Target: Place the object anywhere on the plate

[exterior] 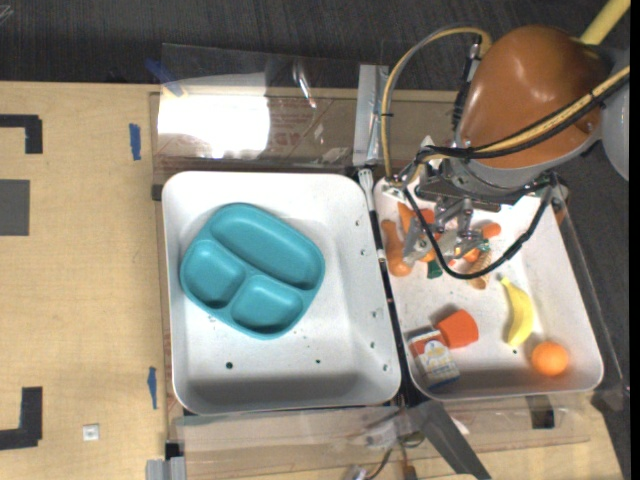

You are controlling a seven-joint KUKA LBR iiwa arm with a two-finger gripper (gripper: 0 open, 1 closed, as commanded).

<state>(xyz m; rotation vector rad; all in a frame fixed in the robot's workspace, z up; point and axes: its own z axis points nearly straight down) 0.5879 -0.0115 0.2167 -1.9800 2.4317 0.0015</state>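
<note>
Two bins: left bin (350, 368) and right bin (580, 368), white, shallow, side by side.
Plate: one, teal, three compartments (252, 268), lying in the left bin, nothing on it.
Arm: one, its orange band (530, 83) above the right bin.
Pincer: one (452, 230), low over the far left part of the right bin, among small orange pieces; spread or pressed together, cannot tell.
Object for the plate: not yet picked out; candidates all lie in the right bin, well apart from the plate.
Banana: one (517, 312), probably light, stiff toy; take across the middle.
Orange ball: one (549, 358), smooth, likely to roll; pinch across its widest part.
Orange block: one (458, 329); flat sides, probably easiest.
Small carton: one (433, 357), light, may crush.
Small pieces under pincer: count unclear.
</note>
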